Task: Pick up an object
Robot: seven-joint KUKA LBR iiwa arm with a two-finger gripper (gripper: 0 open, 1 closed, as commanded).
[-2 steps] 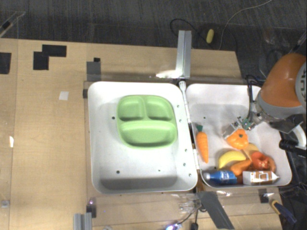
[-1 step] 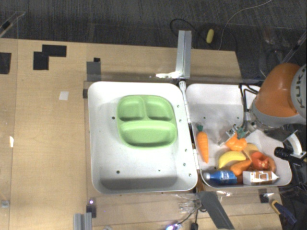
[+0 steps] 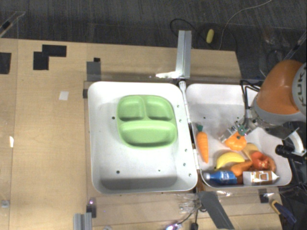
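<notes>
I hover my gripper [image 3: 238, 130] at twelve o'clock above an orange pepper [image 3: 235, 141], aiming to grasp; grip state unclear.

**Arm reaching in, wrist low**

From where I stand, the grey arm [image 3: 288, 99] comes in from the right, its orange band bulging large above the wrist. The wrist angles downward and leftward. At its tip the claw [image 3: 238, 130] sits low, pointing down; I cannot make out how its fingers stand.
</notes>
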